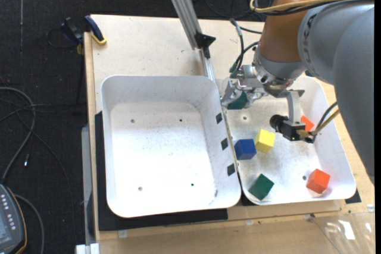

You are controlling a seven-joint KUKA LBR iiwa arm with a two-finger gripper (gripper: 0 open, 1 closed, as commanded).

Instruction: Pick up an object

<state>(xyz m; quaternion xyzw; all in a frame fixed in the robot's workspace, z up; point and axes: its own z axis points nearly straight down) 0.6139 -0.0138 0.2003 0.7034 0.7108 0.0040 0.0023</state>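
Loads of open floor in the left bin (161, 146), but blue cube (244, 149), yellow cube (265, 140) and green cube (261, 185) crowding the right bin (339, 154).

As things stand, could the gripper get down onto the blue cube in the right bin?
Probably yes. The blue cube sits on the bin floor with its top uncovered, close below the gripper. The yellow cube stands just beside it, which could crowd the fingers on that side.

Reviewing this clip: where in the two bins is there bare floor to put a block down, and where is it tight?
The left bin offers bare floor wall to wall. In the right bin, the blue cube, yellow cube, green cube and orange cube crowd the near half; the gripper occupies the far-left corner.
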